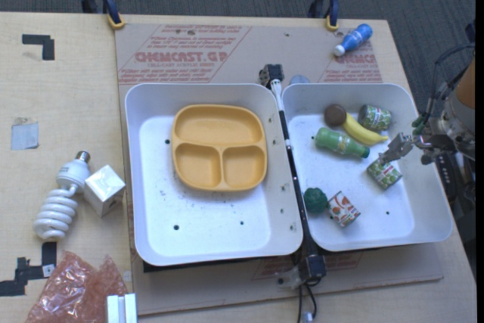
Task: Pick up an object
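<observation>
A workbench over dark grey carpet is seen from above, its tan top covered by a brown cardboard sheet [189, 53] that is clamped at the far edge, evidently so that nothing slides under the arm's pushes. Two shallow white bins are set side by side on the sheet. In the left bin [151, 223] a yellow divided tray [219, 146] is laid flat toward the far side. In the right bin [423, 219] the candidates for picking are gathered: a green bottle [342, 143] lying on its side, a banana [363, 131] just beside it, a brown ball [335, 115], a green can [374, 117] near the far wall, a second small green can [385, 173], a green broccoli-like toy [316, 200] and a small red-and-white carton [343, 209].

The gripper [395, 149] is reached in from the right edge and is poised low over the second small green can, its tips just above that can's top; this can is judged to be the target. Nothing is seen held between the fingers, and their opening cannot be told at this scale.

Left outside the bins, and so outside the task, are a spiral light bulb [60, 200], a white cube [104, 188], crumpled pink wrapping [76, 291] and a blue-and-white bottle [354, 40].
</observation>
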Robot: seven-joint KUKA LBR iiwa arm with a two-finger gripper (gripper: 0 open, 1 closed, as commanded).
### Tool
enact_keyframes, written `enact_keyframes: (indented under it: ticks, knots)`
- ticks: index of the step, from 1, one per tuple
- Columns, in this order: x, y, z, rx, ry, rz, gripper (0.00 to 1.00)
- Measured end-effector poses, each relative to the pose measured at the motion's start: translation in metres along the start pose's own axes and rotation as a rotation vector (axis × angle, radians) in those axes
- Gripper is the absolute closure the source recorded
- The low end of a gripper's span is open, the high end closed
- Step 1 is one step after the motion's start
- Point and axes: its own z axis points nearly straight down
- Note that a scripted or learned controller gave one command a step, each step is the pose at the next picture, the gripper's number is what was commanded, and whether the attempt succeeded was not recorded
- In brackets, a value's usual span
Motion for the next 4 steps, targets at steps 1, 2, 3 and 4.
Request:
enact_keyframes:
  ticks: [1,2,3,4]
  knots:
    - [0.072,-0.041,0.104,0.001,0.001,0.002,0.0]
    - [0.068,0.029,0.104,-0.002,0.0,0.0,0.0]
    - [0.05,0.089,0.104,-0.001,0.0,-0.003,0.0]
    - [0.003,0.131,0.104,0.006,0.0,-0.002,0.0]
